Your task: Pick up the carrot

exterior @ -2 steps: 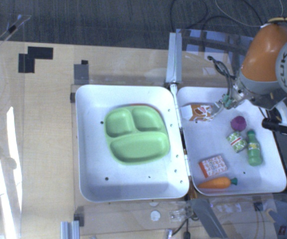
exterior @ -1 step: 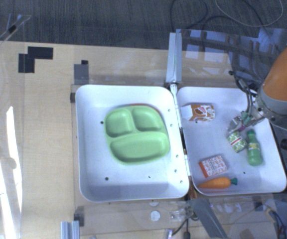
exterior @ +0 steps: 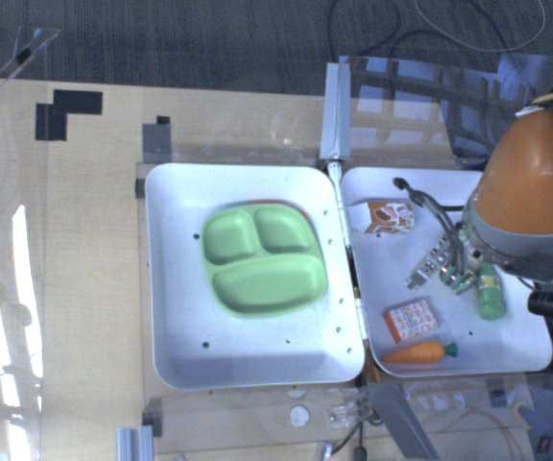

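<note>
1. Carrot [exterior: 417, 353] lies flat on its side in the right bin [exterior: 536, 358], at the near edge, orange body pointing left, green tip to the right. It sits almost against the near wall, probably just where it came to rest.
2. Pincer [exterior: 440, 262] hangs over the middle of the right bin, far side of the carrot and apart from it. Cannot tell how far open it is; too small and cluttered with cabling. Nothing visibly held.
3. Red-patterned packet [exterior: 412, 319] lies just beyond the carrot, between it and the pincer. Green bottle [exterior: 491, 292] is to the right, by the wrist. A brown-and-white packet [exterior: 389, 218] lies at the far left of that bin.
4. Left bin [exterior: 176, 353] holds a green divided plate [exterior: 262, 257], not involved.
5. Room judgement: near wall crowds one side of the carrot and the red packet the other; ends left and right look freer.
</note>
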Motion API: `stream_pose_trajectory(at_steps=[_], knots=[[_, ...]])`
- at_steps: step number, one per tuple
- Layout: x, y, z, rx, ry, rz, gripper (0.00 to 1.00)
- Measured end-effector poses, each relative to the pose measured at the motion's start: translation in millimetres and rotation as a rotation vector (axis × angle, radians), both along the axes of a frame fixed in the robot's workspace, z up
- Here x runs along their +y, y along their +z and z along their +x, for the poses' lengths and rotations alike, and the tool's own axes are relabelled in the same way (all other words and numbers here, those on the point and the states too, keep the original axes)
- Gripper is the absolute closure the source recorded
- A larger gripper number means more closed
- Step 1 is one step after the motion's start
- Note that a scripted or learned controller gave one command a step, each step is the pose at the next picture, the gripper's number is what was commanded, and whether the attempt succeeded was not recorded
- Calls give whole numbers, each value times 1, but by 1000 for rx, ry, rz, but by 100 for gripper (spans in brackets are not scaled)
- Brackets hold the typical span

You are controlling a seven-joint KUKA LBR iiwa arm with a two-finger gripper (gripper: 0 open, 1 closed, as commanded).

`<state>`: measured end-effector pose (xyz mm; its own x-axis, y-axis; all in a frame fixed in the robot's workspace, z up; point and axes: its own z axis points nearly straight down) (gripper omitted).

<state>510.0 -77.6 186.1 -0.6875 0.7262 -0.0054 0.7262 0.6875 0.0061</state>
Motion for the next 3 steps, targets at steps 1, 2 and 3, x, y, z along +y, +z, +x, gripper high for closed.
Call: stream_pose_trajectory(at_steps=[1, 2, 3], knots=[[-75, -16, 52, -1, 111, -3, 100], [-57, -90, 34, 3, 225, -1, 100], [-103, -64, 37, -2, 331, -5, 100]])
